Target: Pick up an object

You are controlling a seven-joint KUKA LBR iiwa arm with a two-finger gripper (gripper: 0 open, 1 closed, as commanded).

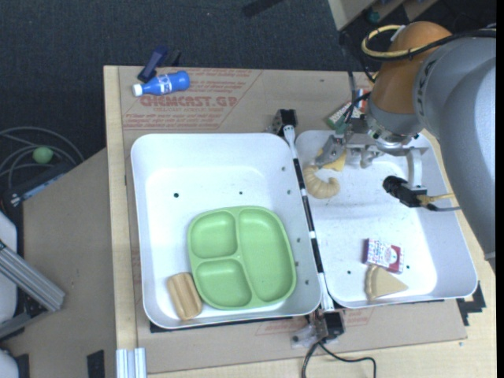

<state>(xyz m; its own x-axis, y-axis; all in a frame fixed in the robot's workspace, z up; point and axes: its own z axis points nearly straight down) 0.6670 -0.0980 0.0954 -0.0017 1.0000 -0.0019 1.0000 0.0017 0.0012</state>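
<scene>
Just beside gripper [337, 154], croissant [321, 184] (right bin [350, 239])

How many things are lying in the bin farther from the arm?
2: a green plate in the middle, and a tan block beside its lower-left corner. Something small could hide under the plate.

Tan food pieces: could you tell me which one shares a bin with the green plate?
The ridged tan slab beside the plate; the croissant and wedge lie in the other bin.

- A plate [240, 254] lay in the left bin [157, 164], with a cracker [183, 295] touching its near-left edge.
- A croissant [321, 184] lay far-left in the right bin [441, 235], and a packet [382, 254] lay just behind a wedge [383, 283], near.
</scene>
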